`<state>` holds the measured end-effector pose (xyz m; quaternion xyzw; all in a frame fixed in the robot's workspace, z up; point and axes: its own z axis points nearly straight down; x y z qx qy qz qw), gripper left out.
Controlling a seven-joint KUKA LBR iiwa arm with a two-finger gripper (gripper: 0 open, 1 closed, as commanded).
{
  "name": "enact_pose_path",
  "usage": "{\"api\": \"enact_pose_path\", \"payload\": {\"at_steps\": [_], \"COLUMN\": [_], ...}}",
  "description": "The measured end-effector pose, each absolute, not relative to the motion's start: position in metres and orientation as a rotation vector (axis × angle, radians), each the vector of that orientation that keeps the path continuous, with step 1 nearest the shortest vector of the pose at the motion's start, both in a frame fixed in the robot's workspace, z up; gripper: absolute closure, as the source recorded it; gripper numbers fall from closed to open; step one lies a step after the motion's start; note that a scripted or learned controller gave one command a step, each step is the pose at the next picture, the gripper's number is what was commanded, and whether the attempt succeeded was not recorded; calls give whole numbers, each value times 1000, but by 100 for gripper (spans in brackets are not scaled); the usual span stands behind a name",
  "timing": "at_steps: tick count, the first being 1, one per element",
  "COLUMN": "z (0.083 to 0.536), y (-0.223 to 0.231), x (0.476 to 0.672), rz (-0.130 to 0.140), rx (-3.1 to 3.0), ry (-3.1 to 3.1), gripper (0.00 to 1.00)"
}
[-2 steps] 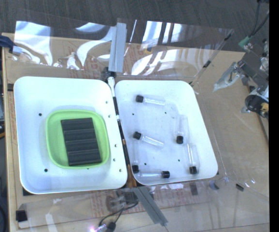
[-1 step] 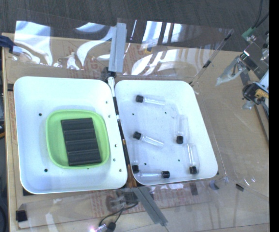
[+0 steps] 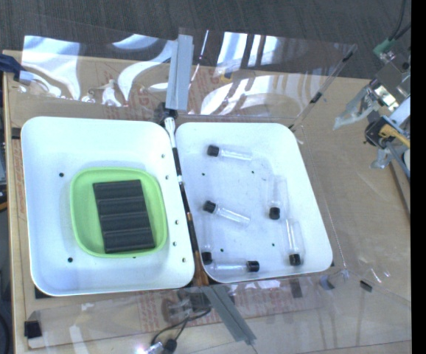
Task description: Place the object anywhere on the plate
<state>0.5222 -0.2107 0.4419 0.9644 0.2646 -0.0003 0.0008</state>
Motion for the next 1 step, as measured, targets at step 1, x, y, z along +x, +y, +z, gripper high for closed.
{"api": "enact_pose_path", "payload": {"at_steps": [1], "z": [442], "y": [-211], "x": [522], "rz": [0], "rx": [3062], "ry": [690], "gripper": [0]}}
